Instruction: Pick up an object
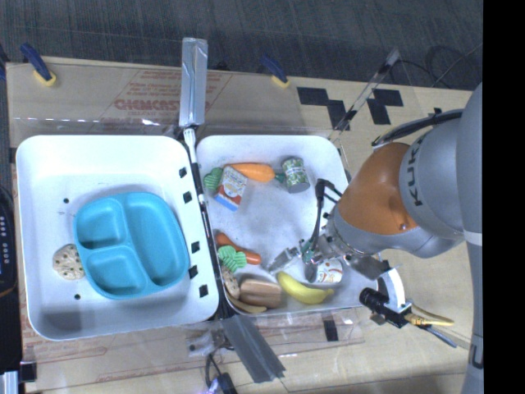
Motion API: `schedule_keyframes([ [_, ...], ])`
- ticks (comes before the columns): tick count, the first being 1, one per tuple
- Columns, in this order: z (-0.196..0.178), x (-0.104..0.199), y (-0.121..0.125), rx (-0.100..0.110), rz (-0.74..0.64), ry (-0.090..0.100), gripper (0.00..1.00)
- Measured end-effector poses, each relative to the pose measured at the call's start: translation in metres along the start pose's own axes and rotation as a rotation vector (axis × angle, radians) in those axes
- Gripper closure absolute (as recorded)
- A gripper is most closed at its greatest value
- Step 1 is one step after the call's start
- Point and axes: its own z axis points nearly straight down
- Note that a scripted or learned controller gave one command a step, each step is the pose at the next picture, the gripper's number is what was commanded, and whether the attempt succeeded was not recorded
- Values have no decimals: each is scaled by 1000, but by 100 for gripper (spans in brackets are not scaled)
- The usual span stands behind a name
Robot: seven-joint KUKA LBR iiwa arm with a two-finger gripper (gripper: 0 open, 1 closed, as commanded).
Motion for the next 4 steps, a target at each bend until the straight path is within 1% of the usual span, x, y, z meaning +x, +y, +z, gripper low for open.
schedule_keyframes([
  [1,0,6,100,-1,-288,-2,0],
  [2,0,6,100,-1,-288,-2,0],
  [3,0,-15,169,-1,129,-2,0],
  [4,-1,-49,154,-1,58,-3,0],
])
